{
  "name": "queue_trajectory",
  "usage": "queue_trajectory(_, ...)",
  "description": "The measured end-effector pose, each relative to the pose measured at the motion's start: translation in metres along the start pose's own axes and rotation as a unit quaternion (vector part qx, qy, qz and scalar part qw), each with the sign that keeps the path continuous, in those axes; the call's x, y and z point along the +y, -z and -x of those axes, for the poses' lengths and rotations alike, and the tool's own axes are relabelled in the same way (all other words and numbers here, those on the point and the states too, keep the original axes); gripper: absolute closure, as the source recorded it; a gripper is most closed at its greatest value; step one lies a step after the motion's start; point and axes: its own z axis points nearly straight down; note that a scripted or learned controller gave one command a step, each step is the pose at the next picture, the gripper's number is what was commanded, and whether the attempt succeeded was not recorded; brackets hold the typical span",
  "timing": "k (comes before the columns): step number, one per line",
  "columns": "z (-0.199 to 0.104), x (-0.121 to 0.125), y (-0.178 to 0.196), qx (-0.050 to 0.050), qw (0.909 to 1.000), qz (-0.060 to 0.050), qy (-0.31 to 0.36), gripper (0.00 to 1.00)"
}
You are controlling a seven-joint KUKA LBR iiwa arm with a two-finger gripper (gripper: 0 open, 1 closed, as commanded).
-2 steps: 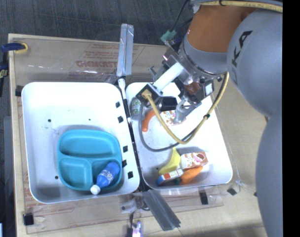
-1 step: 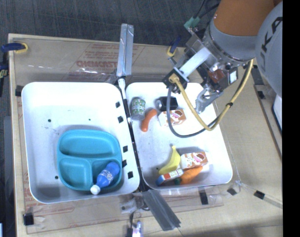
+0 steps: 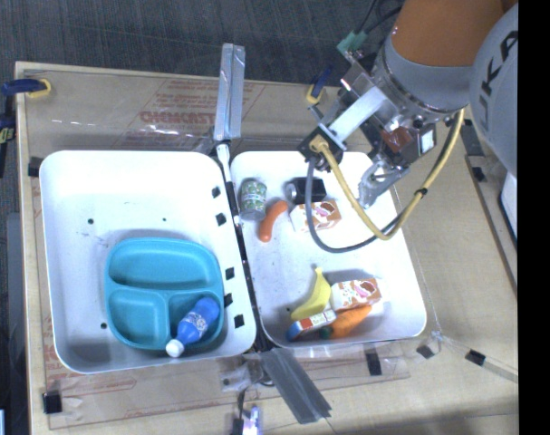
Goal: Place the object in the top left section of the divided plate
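Note:
A blue divided plate [image 3: 157,270] lies in the left bin, its large top section bare. A small clear bottle with a blue label and white cap [image 3: 193,324] rests in the plate's lower right section. My gripper [image 3: 376,184] hangs over the upper right part of the right bin, above and to the right of a small white carton with a red print [image 3: 323,214]. Yellow cable loops beneath it. Nothing can be seen held in it.
In the right bin [image 3: 397,261] a green-grey can [image 3: 253,197], an orange sausage-shaped piece [image 3: 272,219] and a black item [image 3: 303,190] lie near the top left. A banana [image 3: 314,295], a juice carton [image 3: 356,292], a carrot [image 3: 352,322] and a marker [image 3: 309,322] crowd the lower edge.

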Motion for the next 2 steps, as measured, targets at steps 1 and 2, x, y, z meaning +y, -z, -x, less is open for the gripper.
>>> queue_trajectory(1,-0.026,0.071,0.000,0.000,0.9984,0.000,-0.057,0.00)
queue_trajectory(2,-0.021,0.136,0.001,0.001,0.9994,0.000,-0.036,0.00)
